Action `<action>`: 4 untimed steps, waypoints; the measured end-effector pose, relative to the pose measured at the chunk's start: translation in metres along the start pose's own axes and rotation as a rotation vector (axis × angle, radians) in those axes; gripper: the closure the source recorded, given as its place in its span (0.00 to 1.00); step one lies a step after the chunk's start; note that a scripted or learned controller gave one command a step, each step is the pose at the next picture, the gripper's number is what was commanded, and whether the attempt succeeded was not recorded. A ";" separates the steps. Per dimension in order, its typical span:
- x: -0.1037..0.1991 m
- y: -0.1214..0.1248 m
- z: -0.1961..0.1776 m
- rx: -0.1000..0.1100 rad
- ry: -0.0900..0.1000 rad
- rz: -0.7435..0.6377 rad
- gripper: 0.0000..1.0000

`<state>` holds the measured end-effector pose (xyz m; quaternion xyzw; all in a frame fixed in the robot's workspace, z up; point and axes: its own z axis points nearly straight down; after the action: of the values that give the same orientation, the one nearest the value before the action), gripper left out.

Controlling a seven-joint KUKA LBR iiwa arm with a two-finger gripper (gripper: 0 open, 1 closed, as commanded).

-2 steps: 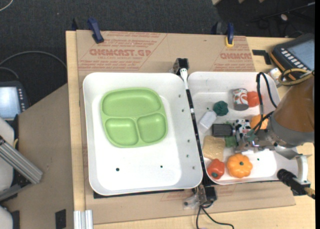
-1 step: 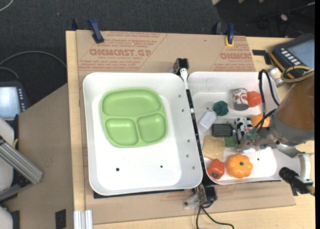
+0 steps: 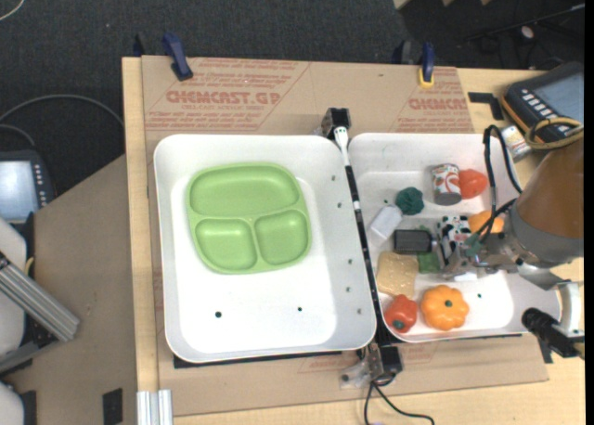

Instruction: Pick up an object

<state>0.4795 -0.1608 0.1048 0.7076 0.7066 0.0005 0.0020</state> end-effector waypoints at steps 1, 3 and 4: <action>0.000 0.000 -0.010 -0.002 -0.001 0.001 1.00; 0.050 0.000 -0.008 0.003 0.005 -0.008 1.00; 0.046 0.000 -0.016 0.003 0.002 -0.002 1.00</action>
<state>0.4794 -0.1152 0.1212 0.7069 0.7074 0.0003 0.0004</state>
